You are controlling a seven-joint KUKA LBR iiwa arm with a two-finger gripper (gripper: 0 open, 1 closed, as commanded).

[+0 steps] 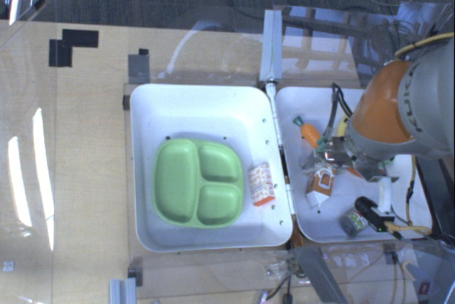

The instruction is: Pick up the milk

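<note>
Milk comes first: a small white and orange carton (320, 187) lies in the right-hand white bin (306, 221), toward that bin's left side and roughly midway between its far and near walls. Its long axis appears to run from far-right to near-left, with the pale end pointing toward the near-left corner.

The two-finger gripper (334, 152) at the end of the grey arm with the orange band (380, 111) hangs directly over the carton's far end, so the target sits just on the near-left side of the tool, touching or nearly so. How wide the tool stands, and whether it has hold of anything, I cannot tell; dark cabling and the wrist body crowd that spot.

Close by, an orange carrot-shaped toy with a green tip (308, 133) lies just beyond the gripper on the far-left side. A dark cylindrical can (352, 222) rests near the bin's near wall, to the right of the carton.

In the left-hand white bin (142, 153) sit a green three-compartment plastic tray (199, 182) and, just to its right, a small red and white printed packet (260, 183), both well apart from the work.

My judgement: any grasp turns on closing across the carton's short width, without catching the carrot toy.
</note>
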